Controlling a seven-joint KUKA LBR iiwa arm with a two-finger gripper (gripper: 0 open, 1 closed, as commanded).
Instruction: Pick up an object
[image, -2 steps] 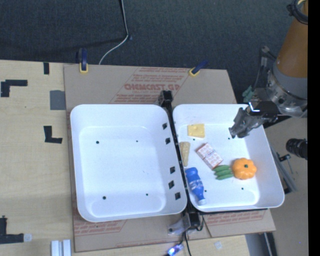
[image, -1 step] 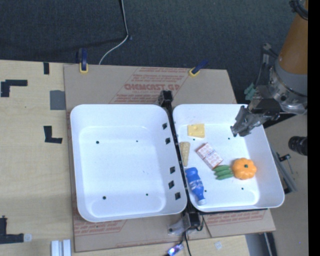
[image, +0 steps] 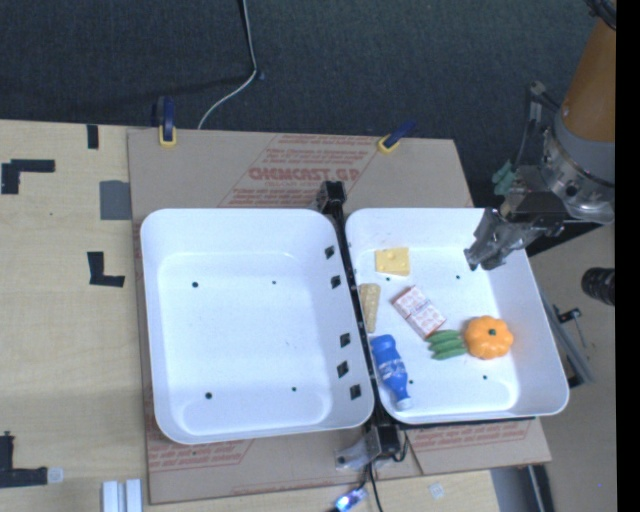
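Hand (image: 487, 252) above right bin (image: 520, 330).

I see a cardboard sheet (image: 300, 170) with red print under the two bins, held at its far edge by two clamps (image: 165, 128), one at each corner. A white cable (image: 243, 80) runs over the dark floor beyond. Black tape marks (image: 100, 268) dot the bench's left side.

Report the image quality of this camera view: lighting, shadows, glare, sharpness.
Camera view: even overhead lighting; soft shadows under the orange pumpkin and blue bottle; the right bin is bright white but not blown out; no strong glare; the tool looks slightly soft; small print on the pink packet is unreadable.
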